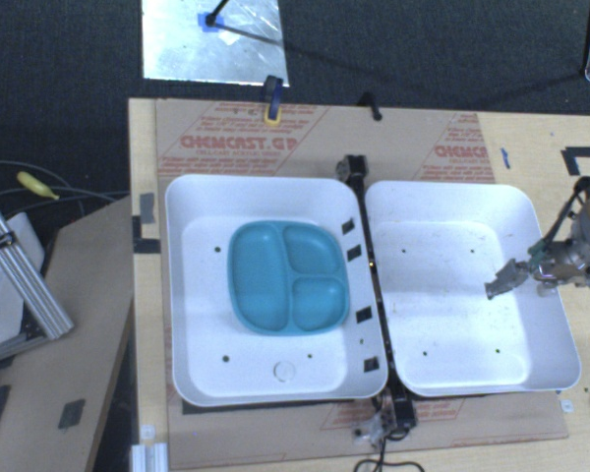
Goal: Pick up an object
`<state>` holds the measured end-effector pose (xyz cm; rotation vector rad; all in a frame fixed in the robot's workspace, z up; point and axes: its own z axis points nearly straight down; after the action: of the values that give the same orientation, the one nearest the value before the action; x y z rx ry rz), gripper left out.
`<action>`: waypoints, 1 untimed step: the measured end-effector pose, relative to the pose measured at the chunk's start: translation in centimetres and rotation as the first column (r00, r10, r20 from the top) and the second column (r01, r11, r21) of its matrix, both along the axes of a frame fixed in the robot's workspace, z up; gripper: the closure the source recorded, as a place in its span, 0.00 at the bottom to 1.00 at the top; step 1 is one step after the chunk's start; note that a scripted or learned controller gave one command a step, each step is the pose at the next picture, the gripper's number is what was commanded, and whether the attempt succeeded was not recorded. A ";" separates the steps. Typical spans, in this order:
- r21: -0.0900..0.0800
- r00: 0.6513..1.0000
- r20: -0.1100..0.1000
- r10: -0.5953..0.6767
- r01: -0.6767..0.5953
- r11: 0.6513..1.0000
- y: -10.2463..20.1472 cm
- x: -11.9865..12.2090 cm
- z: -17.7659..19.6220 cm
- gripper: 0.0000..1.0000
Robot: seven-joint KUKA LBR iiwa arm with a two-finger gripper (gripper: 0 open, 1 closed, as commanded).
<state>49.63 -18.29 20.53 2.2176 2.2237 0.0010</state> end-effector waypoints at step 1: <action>-0.003 1.000 0.002 -0.005 0.005 1.000 -2.5 -1.0 -12.5 0.00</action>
<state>48.63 -20.79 8.04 2.2209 2.2160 0.0003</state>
